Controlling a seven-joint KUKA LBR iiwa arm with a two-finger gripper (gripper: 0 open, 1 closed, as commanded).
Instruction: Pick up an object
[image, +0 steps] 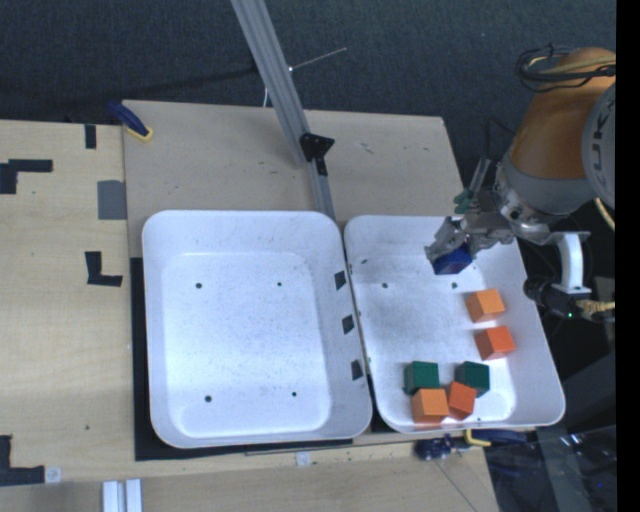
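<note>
Gripper (452, 250) hangs over the far part of the right bin (400, 300), its fingers clamped on a blue block (453, 260); orange and green blocks lie nearer.

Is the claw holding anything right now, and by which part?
A blue block sits at the claw tips, apparently gripped by its upper part; the exact hold cannot be told.

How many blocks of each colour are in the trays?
Orange blocks: 4
Green blocks: 2
Blue block: 1, at the tool
Total: 7, all in the right tray.
</note>
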